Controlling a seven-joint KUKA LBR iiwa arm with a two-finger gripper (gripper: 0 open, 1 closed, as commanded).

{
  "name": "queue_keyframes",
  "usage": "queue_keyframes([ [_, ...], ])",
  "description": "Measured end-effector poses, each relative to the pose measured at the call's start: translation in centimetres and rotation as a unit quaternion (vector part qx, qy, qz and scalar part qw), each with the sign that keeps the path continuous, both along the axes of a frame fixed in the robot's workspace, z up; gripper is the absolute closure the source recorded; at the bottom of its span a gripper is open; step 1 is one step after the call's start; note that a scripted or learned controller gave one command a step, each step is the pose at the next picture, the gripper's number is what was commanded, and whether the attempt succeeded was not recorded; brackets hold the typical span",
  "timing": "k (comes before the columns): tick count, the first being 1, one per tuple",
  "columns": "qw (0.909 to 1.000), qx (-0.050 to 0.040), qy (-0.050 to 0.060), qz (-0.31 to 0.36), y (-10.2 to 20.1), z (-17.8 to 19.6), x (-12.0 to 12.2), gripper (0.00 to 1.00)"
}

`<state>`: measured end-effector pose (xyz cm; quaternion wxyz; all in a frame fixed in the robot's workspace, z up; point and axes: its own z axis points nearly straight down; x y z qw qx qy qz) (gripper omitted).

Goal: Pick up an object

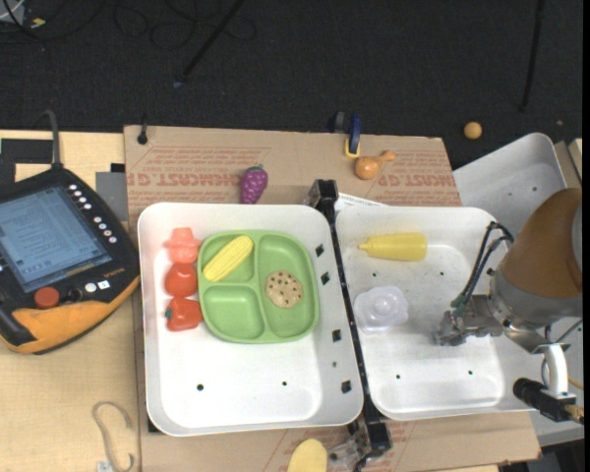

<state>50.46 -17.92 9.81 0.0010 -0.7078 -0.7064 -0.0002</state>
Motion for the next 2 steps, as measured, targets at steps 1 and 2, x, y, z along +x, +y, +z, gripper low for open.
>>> queue_keyframes([
  [1,1.0000,-0.0010,-0.002,0.001,0.3,5.5,1.0,1.00],
  [2,1.0000,-0.0012,-0.002,0.001,0.0,11.4,0.2,1.00],
])
